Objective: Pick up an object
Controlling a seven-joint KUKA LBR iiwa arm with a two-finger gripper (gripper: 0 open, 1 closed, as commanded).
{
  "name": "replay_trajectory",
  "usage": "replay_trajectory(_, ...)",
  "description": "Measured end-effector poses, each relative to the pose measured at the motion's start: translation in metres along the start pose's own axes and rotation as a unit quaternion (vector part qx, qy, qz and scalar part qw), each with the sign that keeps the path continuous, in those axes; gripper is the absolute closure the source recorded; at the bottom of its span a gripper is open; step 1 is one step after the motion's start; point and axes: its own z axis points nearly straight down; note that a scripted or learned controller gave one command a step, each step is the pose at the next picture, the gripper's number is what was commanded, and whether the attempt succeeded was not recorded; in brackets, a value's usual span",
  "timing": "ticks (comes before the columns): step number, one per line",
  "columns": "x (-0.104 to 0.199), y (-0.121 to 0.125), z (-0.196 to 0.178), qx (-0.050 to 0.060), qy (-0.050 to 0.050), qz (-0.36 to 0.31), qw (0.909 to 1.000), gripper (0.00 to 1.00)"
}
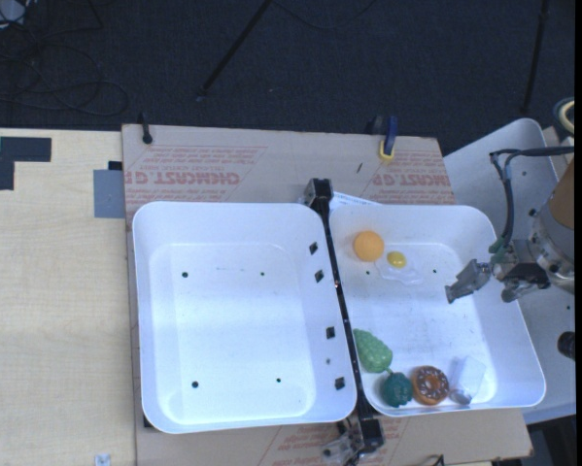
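My gripper (492,285) hangs over the right side of the right bin (509,352), its two fingers spread open with nothing between them. An orange ball (368,246) and a small yellow piece (396,259) lie near the bin's far left corner, well left of the gripper. Along the bin's near edge sit a light green lumpy object (372,349), a dark teal object (397,389), a brown sprinkled doughnut (429,384) and a pale translucent piece (470,372). These lie below and left of the gripper.
The left bin (154,309) stands beside the right one, split by a black divider bar (331,299). Both rest on a cardboard sheet (232,168) on the wooden bench. A blue clamp (389,136) sits at the cardboard's far edge.
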Motion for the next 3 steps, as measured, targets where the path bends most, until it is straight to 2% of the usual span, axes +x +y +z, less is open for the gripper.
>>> replay_trajectory(1, -0.001, 0.08, 0.078, 0.0, 0.0, -0.001, 1.0, 0.0)
replay_trajectory(2, 0.022, 0.141, 0.033, -0.003, 0.0, -0.002, 1.0, 0.0)
replay_trajectory(3, 0.061, 0.092, 0.154, 0.008, 0.002, 0.0, 1.0, 0.0)
